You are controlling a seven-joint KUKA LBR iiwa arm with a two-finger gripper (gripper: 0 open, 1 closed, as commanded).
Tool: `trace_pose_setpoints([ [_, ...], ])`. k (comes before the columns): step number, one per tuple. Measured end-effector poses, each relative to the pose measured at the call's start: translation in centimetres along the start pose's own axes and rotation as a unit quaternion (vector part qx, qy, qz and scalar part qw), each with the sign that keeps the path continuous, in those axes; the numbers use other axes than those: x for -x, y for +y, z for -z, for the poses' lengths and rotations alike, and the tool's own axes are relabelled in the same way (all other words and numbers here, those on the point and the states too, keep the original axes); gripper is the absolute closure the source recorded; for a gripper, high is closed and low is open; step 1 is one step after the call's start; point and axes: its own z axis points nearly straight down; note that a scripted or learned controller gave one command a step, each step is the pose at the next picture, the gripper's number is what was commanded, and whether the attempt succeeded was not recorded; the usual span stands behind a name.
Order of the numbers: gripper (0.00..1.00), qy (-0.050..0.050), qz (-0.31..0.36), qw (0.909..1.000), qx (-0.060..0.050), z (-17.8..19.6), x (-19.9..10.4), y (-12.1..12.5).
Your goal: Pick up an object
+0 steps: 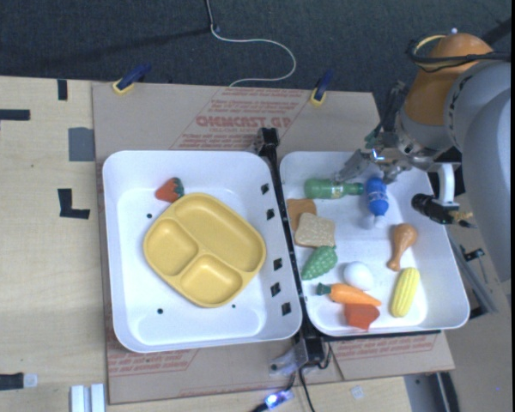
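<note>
My gripper (366, 170) hangs low over the back of the right bin (438, 316), just above the cap end of a green bottle (330, 188) that lies on its side and right beside a blue bottle (377, 197). Whether it touches either bottle is unclear. Further forward in that bin lie a chicken drumstick (402, 243), a corn cob (404, 291), a white egg (358, 274), a carrot (354, 295), a red piece (360, 316), a bread slice (315, 229) and a green bumpy vegetable (318, 263).
The left bin (124, 256) holds a yellow divided plate (204, 249) and a strawberry (168, 190) at its back left. The arm's grey body and orange band (446, 54) stand over the right bin's far right corner. A white cable (257, 37) lies behind the bins.
</note>
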Motion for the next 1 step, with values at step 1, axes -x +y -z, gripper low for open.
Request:
trace_pose_setpoints([
  [1, 1.0, 0.001, 0.0, 1.0, 0.001, 1.0, -0.16, 0.12],
])
